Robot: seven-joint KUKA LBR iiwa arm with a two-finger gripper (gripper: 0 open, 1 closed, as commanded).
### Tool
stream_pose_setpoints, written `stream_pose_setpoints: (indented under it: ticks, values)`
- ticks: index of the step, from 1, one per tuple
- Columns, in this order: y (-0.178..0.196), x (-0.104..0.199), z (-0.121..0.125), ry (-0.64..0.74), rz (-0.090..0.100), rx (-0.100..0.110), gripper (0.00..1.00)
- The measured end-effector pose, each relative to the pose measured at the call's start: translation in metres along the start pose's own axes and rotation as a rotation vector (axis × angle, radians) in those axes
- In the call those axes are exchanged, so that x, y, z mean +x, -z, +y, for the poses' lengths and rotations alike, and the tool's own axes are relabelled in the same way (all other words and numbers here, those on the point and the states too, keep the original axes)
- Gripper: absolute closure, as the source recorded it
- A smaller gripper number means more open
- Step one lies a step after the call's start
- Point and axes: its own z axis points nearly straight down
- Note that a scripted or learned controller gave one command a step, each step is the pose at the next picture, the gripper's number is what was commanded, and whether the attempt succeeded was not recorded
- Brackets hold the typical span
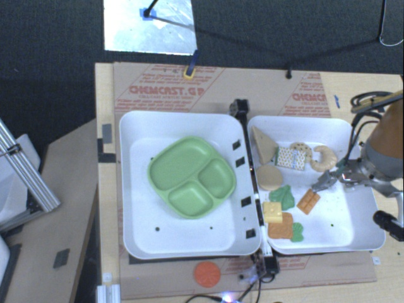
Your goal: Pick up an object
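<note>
The right bin [363, 229] holds several toy foods. A tan wedge [264, 145], a patterned square [290, 157] and a croissant [324, 158] lie along the back. A round tan cookie [271, 177], a green leafy piece [282, 196] and an orange waffle piece [308, 201] sit mid-bin. A yellow block [273, 211], an orange block [281, 226] and a small green piece [297, 232] lie near the front. My gripper [324, 181] hangs low over the bin's right half, just above and right of the orange waffle piece and below the croissant.
The left bin [139, 232] holds a green divided plate [192, 177]. A black hinge strip [247, 169] runs between the bins. The arm's body [385, 150] and cables cover the right bin's right wall. An orange disc [207, 273] lies on the bench in front.
</note>
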Motion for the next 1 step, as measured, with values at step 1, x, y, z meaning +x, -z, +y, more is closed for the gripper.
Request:
stream_pose_setpoints:
  ticks: [1]
  values:
    - [-0.0444,0.0001,0.002,-0.001,-0.001,-0.006,0.0]
